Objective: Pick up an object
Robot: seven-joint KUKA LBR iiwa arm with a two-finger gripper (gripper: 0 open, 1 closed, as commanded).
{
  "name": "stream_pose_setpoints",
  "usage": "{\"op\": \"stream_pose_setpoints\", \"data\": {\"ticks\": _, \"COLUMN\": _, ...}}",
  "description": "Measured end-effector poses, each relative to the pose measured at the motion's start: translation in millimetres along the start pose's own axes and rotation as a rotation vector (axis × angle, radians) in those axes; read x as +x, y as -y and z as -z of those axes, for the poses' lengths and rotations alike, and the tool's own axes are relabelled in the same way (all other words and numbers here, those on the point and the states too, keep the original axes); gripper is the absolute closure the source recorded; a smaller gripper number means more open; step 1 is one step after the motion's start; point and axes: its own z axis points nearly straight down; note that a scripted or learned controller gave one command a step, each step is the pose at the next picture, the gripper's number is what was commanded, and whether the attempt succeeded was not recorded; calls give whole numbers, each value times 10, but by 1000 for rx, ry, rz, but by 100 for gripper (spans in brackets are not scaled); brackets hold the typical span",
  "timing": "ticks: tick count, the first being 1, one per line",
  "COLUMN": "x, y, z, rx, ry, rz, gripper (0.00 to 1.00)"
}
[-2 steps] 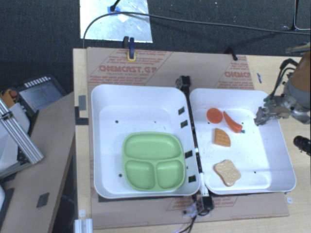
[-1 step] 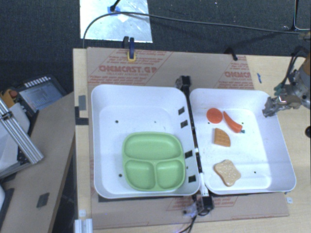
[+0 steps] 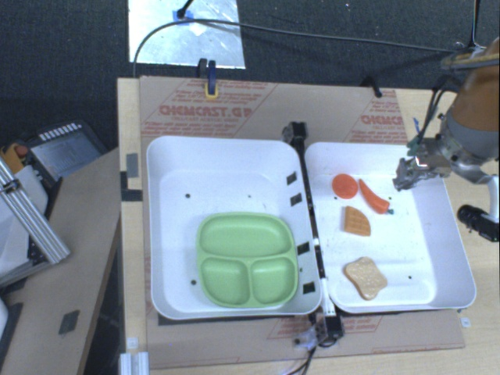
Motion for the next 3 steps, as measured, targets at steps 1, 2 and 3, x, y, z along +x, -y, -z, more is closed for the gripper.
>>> {"op": "stream_pose_setpoints", "data": {"ticks": 1, "x": 521, "y": -119, "z": -4, "rx": -1, "ry": -1, "rz": 1, "gripper": 100}}
{"op": "stream_pose_setpoints", "data": {"ticks": 2, "x": 1060, "y": -149, "z": 83, "rx": -1, "ry": -1, "rz": 2, "gripper": 100}}
{"op": "stream_pose_setpoints", "data": {"ticks": 3, "x": 1584, "y": -119, "z": 149, "rx": 0, "ry": -1, "rz": 1, "gripper": 100}}
